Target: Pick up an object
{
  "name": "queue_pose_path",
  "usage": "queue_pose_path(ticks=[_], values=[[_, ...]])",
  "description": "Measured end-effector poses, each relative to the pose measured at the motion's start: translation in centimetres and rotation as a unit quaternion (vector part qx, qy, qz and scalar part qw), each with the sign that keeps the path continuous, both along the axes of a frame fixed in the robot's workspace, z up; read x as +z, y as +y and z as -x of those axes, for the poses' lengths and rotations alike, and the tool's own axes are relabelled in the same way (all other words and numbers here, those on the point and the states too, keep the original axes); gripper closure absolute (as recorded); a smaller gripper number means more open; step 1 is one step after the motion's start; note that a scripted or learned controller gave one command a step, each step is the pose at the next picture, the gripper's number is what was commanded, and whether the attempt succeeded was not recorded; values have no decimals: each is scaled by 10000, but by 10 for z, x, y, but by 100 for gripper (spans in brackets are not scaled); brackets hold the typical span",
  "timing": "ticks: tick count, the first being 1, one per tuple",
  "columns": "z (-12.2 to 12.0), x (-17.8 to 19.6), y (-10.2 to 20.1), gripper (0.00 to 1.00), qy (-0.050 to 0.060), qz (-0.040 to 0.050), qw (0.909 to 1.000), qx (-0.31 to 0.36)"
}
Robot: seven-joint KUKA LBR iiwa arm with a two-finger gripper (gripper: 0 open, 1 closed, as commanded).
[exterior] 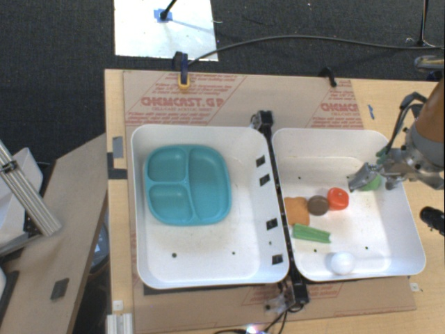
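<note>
Step in hand: apparently the approach, with nothing lifted yet and every object lying in the right bin (396,249).
Gripper: gripper (370,178) hanging over the far right part of the right bin, reaching in from the right; a green piece (374,182) seen right at its tip, but whether gripped or merely lying beneath, impossible to say.
Gripper state: cannot tell whether apart or together from this slant.
Candidate objects: red cap (337,198), brown round piece (318,204) and orange lump (297,211) in a tight row near the bin's middle, touching or nearly so; green strip (311,234) just nearer than those; white ball (341,262) at the near wall, hard to pick out against the white floor.
Closest target: red cap, just left of and a little nearer than the gripper.
Next move, as a judgement: a short shift left and nearer, then straight down over one object; red cap's right side free, left side crowded by the brown round piece.
Edges: right wall of the bin near the arm's wrist; white ball tight against the near wall, little room there.
Open room: bare floor across the far half of the right bin and along its right side.
Left bin (208,256): teal divided plate (188,185) lying flat, well apart from the gripper.
Counter (118,186): both bins side by side on it.
</note>
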State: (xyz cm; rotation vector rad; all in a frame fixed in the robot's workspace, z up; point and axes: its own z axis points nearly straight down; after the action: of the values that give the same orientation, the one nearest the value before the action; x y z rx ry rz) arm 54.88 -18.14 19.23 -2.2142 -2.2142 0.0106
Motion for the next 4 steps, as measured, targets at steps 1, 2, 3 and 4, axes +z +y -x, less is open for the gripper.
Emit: queue_pose_path(ticks=[1,2,3,4], values=[[-3,8,1,0,-66,13,10000,18],[-13,-46,-3,0,-64,15,10000,10],[-18,-88,-1,0,-91,18,10000,8],[-18,-108,-1,0,-65,13,10000,3]])
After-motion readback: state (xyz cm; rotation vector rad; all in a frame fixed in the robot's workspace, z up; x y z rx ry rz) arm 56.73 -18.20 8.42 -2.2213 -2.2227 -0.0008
